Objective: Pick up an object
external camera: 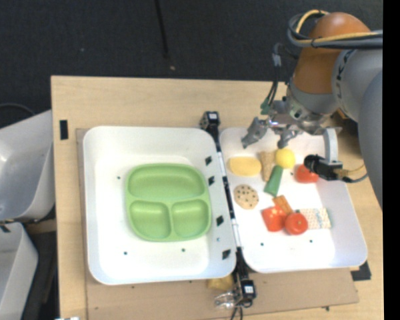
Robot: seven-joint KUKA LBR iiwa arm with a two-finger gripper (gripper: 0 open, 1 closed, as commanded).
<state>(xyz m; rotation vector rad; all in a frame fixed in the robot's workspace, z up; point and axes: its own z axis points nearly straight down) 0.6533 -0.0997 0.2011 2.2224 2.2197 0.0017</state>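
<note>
The jaws (270, 133) hung spread apart and held nothing, poised over the right bin's (340, 245) far edge; the nearest object, a yellow lemon (285, 157), lay just below

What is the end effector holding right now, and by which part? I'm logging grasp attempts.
Nothing. The end effector hangs open above the right bin's far edge, with no object between its fingers; the yellow ball lies just below it.

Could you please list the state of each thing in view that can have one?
Gripper: open, holding nothing, above the right bin's far edge.
Green tray: flat in the left bin, compartments bare.
Cookie: lying flat.
Tomato: whole.
</note>
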